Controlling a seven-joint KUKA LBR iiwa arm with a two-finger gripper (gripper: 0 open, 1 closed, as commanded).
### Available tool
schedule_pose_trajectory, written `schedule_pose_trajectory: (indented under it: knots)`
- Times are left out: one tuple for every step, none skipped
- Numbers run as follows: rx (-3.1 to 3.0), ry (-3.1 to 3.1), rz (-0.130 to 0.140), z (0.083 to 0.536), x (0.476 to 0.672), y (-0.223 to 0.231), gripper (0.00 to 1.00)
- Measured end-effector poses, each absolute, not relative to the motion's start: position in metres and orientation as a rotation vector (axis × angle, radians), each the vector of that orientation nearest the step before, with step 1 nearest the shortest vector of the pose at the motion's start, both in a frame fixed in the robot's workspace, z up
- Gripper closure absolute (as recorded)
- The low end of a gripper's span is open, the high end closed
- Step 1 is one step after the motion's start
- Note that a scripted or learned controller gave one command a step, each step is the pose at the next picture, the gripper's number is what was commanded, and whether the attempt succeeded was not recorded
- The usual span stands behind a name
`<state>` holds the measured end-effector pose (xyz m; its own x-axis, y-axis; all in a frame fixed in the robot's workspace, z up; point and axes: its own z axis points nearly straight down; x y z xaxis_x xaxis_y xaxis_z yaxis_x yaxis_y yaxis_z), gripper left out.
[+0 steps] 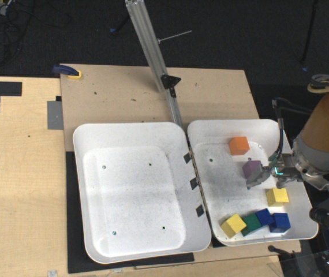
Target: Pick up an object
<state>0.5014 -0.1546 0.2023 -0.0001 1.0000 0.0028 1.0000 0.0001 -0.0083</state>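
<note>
Camera view: gripper (261,176) over right bin (210,133), grip state unclear, touching purple block (251,168); orange cube (239,145), yellow cube (277,196) nearby.

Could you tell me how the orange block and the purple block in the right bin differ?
The orange block is orange and sits nearer the bin's far wall; the purple block is purple and lies nearer the bin's middle. The orange block stands apart from the arm, while the purple block is right beside the claw. Both are small cubes of similar size in the right bin.
</note>
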Motion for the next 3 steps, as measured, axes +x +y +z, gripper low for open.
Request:
schedule_pose_trajectory:
  knots:
    - [-2.222, -2.217, 0.002, 0.204, 0.502, -0.156, 0.0]
    - [-2.215, -2.214, 0.007, 0.143, 0.5, -0.146, 0.0]
    - [-2.222, -2.217, 0.001, 0.093, 0.501, -0.146, 0.0]
